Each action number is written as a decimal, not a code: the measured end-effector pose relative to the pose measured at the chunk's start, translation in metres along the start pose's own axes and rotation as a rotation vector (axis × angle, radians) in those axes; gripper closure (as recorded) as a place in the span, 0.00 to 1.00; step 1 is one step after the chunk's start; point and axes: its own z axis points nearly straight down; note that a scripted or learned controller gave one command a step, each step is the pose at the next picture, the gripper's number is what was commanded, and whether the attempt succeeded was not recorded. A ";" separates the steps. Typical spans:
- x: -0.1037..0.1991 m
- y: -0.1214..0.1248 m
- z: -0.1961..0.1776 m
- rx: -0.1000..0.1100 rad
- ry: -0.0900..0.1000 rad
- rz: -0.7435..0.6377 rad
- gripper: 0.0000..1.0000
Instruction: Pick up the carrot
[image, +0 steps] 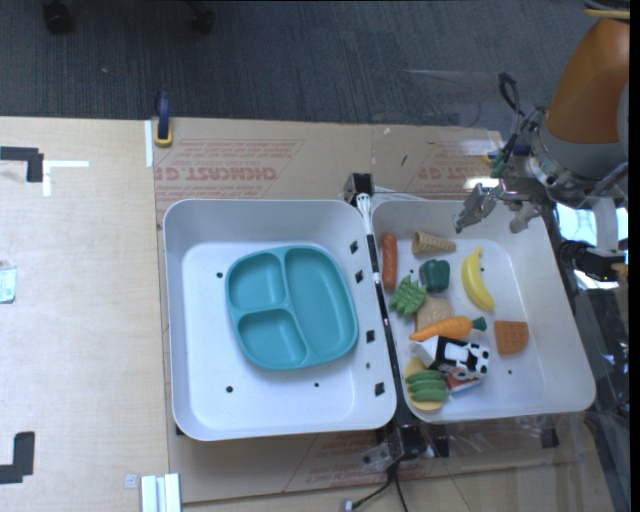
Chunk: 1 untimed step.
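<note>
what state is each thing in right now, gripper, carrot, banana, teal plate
gripper: open, above the right bin's far rim, holding nothing
carrot: lying in the right bin, not grasped
banana: lying flat, apart from the carrot
teal plate: flat in the left bin

Glossy plastic carrot (443, 328), matt cardboard (260, 170)

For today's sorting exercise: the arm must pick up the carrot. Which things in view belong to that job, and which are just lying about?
Belongs to the job:
carrot
gripper
right bin

Just lying about:
banana
cone
hot dog
green pepper
lettuce
toast
toy cow
teal plate
left bin
</note>
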 end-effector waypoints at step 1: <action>-0.011 -0.045 0.139 -0.001 0.001 -0.038 0.00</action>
